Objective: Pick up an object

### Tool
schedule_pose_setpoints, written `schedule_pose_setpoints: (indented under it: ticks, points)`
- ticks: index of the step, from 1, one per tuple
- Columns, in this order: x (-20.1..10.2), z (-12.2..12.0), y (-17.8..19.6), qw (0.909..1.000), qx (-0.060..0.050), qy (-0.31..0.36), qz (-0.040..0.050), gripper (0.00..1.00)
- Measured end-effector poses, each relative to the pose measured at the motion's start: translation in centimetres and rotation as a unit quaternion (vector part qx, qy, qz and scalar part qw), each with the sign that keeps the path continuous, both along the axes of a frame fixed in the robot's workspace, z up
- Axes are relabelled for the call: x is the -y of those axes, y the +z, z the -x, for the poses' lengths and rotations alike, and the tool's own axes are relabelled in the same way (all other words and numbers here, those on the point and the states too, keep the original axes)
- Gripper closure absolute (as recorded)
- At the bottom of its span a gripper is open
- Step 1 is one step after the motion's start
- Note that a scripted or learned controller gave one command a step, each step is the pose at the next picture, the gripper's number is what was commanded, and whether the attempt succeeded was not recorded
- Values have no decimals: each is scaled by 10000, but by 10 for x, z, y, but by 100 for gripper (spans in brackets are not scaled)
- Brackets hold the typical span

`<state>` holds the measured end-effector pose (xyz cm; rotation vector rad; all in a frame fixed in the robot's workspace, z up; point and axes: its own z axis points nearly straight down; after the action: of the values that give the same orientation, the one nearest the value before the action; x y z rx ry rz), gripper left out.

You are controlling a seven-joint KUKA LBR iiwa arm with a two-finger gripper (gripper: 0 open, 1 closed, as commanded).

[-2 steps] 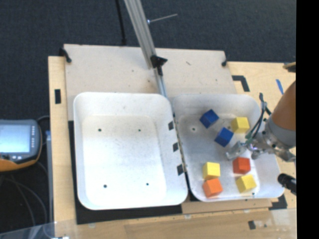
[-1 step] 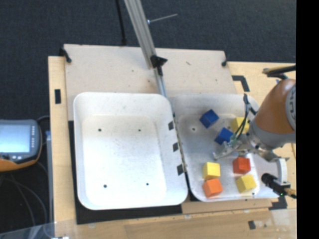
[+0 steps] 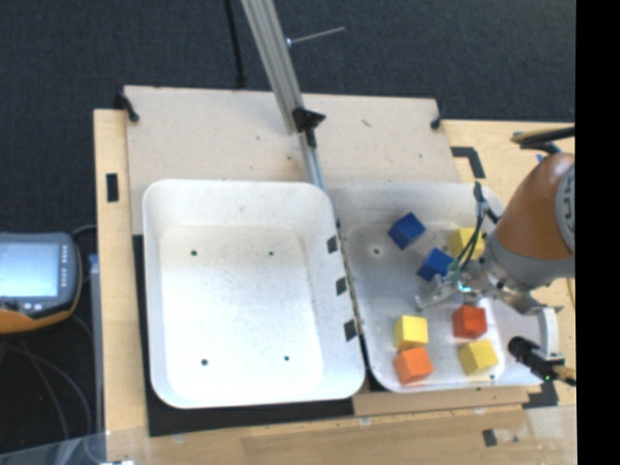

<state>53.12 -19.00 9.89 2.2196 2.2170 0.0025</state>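
- Bench: pale wood top, set on dark carpet.
- Board: lighter beige panel lying across the bench's far part.
- Left bin: shallow, white, speckled, resting on a black mat.
- Right bin: shallow, white, touching the left bin's edge.
- Aluminium rail: slanting down to the board's middle.

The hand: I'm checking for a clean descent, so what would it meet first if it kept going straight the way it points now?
Probably the bin floor. The hand points down between the blue cube and the red cube; it could clip the blue cube's near edge, since depth is unclear from this slanted view.
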Motion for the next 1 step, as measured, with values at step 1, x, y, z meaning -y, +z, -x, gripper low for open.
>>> schedule_pose_setpoints:
  ticks: [1]
  points:
    - [-63, -61, -1, 10000, 8, 54, -14, 0]
